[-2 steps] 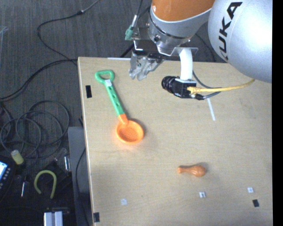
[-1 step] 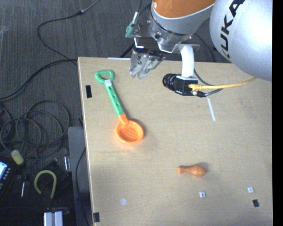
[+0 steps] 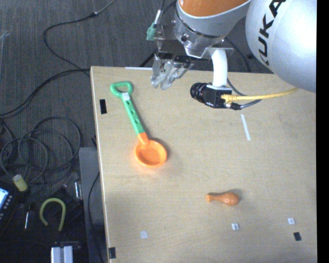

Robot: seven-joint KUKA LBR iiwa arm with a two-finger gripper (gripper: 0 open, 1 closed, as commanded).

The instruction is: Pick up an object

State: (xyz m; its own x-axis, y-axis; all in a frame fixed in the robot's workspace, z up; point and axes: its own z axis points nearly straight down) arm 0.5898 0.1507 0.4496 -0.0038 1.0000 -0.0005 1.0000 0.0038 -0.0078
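One green-handled orange strainer spoon [image 3: 140, 131], lying flat

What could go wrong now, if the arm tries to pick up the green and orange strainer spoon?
1. The gripper sits near the bench's far edge, beside the spoon's green handle; a descent here may miss it.
2. The handle is thin and lies flat, so it may slip.
3. The yellow cable hangs close and might snag.

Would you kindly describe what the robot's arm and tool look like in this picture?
The arm is glossy grey with black KUKA lettering and an orange band above the wrist. Its tool is silvery metal. A yellow cable runs to a black cylindrical unit on a white bracket.
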